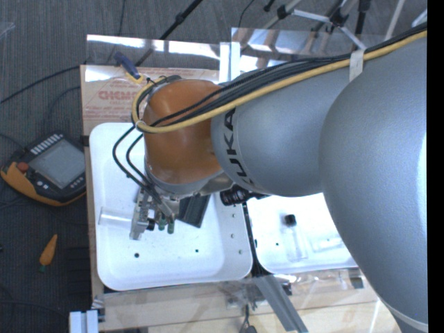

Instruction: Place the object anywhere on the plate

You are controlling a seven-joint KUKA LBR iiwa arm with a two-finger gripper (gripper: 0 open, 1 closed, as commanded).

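- My end effector (147,220) hangs over the left bin (118,262); its metal parts are small and jumbled, so I cannot tell how it is set or whether it grips anything.
- Just right of the end effector, a dark angular block (193,210) juts from under my wrist.
- Above the end effector sits my smooth, rounded orange band (177,134), with black and yellow cables (208,109) looped over it.
- Beyond that, my glossy grey arm (333,116) hides much of both bins; part of the lettering "KUKA" (232,155) is readable.
- Far right of the end effector, in the right bin (277,255), lies a clear, tube-like object (294,238) with a black cap.
- I cannot make out a plate.
- Left of the end effector, off the tabletop, rests an orange-edged handheld screen (48,168).
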